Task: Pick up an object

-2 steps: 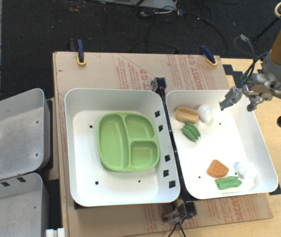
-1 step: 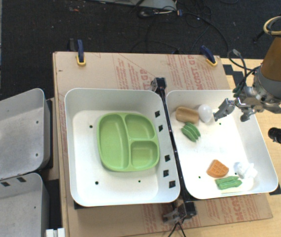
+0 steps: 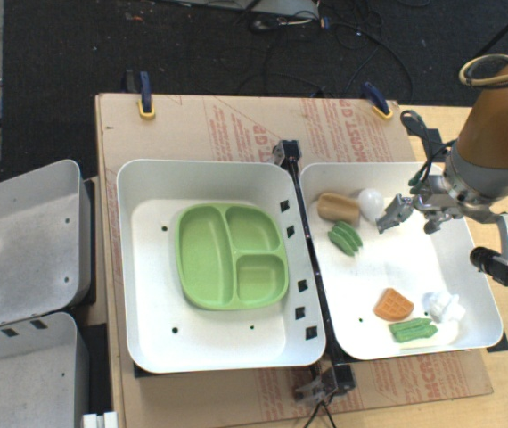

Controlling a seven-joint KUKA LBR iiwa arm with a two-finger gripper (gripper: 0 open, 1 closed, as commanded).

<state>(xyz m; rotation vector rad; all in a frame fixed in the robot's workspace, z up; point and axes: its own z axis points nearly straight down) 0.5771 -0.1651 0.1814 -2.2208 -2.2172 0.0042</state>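
Observation:
The right bin (image 3: 468, 266) holds a tan bread-like roll (image 3: 338, 207), a white round object (image 3: 371, 201), a dark green ridged piece (image 3: 346, 238), an orange waffle-like piece (image 3: 394, 306), a bright green flat piece (image 3: 413, 330) and a small white crumpled item (image 3: 445, 308). My gripper (image 3: 412, 213) hovers over the bin's upper right part, just right of the white round object. Its two dark fingers are spread apart with nothing between them.
A green three-compartment plate (image 3: 233, 256) lies in the left bin (image 3: 147, 239). A black divider (image 3: 303, 248) runs between the bins. Clamps (image 3: 145, 92) hold the cardboard base at the back. White panels (image 3: 22, 239) sit at the far left.

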